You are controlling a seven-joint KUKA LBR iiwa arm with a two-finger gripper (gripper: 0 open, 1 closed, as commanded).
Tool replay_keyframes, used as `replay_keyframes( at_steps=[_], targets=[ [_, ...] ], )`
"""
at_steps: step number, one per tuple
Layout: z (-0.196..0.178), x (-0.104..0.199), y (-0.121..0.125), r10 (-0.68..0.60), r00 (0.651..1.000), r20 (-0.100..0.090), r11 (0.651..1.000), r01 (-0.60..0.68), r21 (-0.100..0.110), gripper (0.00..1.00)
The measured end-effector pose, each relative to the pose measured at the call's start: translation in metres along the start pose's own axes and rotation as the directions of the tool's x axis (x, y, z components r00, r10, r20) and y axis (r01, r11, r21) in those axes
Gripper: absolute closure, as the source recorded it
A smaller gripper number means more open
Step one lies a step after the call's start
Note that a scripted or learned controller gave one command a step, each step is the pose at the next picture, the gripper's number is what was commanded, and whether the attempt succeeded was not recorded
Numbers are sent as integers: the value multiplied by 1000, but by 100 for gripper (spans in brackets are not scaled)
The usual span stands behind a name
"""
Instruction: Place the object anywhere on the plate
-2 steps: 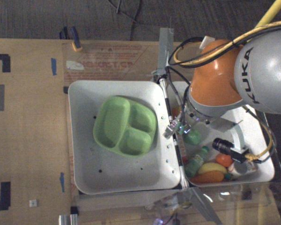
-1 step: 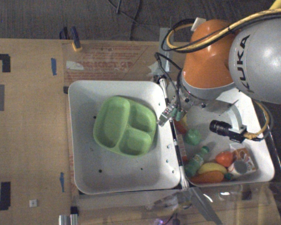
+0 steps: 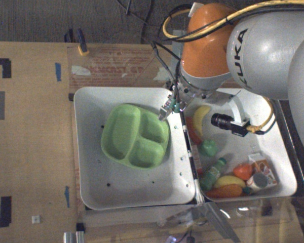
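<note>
A green plate [image 3: 134, 135] with three compartments lies in the left white bin [image 3: 91, 151], toward its right side. My gripper [image 3: 168, 109] hangs from the orange-banded wrist above the plate's upper right corner, close to the divider between the bins. Its tips are small and dark against the bin wall. I see nothing clearly between them. The plate's compartments hold nothing.
The right bin [image 3: 286, 178] holds several toy foods: a yellow banana [image 3: 200, 116], a green pepper [image 3: 209, 147], a green bottle [image 3: 213, 172], a yellow and an orange piece [image 3: 228, 185], and a small box [image 3: 263, 168]. A black camera unit [image 3: 228, 122] sits on the arm. The arm covers the bin's upper part.
</note>
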State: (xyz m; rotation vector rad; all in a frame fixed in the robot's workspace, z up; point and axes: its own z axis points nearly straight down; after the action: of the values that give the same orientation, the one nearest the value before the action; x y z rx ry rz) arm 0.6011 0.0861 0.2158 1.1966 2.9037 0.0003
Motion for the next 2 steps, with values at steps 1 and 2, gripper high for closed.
replay_keyframes(
  at_steps=[1,2],
  targets=[
    [7,9,-49,-171,985,-4,985,171,2,100],
    [33,-21,-15,-124,992,0,992,124,-1,100]
  ],
)
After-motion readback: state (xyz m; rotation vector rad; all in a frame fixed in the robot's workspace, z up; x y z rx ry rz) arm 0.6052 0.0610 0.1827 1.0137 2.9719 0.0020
